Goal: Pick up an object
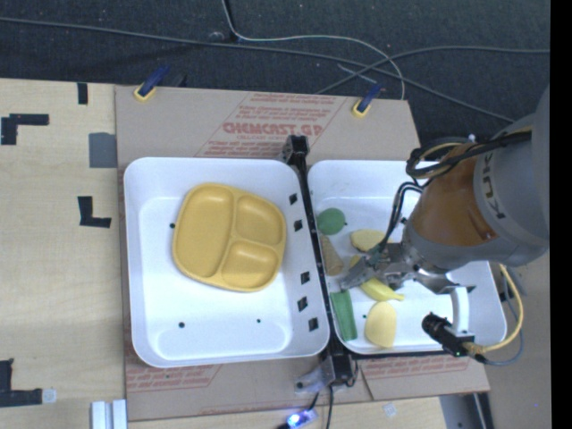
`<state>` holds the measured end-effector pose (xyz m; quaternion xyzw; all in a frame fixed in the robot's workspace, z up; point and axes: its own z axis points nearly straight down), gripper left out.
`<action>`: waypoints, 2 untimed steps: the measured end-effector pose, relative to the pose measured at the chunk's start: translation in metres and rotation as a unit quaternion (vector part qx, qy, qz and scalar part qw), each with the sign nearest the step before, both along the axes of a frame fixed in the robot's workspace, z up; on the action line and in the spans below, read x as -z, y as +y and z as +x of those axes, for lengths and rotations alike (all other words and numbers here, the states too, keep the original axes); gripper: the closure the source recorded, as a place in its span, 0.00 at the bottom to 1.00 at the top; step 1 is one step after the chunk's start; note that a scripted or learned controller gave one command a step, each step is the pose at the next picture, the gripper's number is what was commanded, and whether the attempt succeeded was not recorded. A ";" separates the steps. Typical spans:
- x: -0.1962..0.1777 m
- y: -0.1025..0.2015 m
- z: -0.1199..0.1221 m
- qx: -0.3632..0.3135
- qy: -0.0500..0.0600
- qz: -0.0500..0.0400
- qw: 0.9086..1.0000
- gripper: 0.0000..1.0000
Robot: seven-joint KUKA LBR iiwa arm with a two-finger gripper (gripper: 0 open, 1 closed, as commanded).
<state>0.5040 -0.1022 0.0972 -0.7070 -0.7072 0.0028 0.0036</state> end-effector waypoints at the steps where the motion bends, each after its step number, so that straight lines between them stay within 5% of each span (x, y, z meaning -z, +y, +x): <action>1: -0.013 0.001 0.001 -0.001 -0.002 0.000 1.000 1.00; 2: -0.060 -0.006 0.008 0.000 -0.006 -0.001 1.000 1.00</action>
